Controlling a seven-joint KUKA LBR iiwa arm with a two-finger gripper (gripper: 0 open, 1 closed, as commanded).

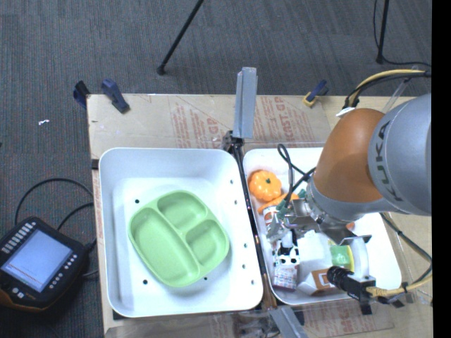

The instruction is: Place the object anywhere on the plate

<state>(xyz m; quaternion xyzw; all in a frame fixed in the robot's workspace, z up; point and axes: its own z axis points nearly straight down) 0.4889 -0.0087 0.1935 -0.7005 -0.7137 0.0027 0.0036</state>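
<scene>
Two white bins (pixel 113 189): one green plate (pixel 179 238) left, one orange pumpkin (pixel 265 184) right; gripper (pixel 285 236) state, can't tell.

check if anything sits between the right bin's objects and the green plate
Only the bins' adjoining walls lie between them. The green plate sits alone in the left bin; the gripper hangs over the clutter by the small pumpkin.

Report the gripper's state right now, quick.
Gripper: low over the right bin among the objects; open or closed cannot be told.
</scene>
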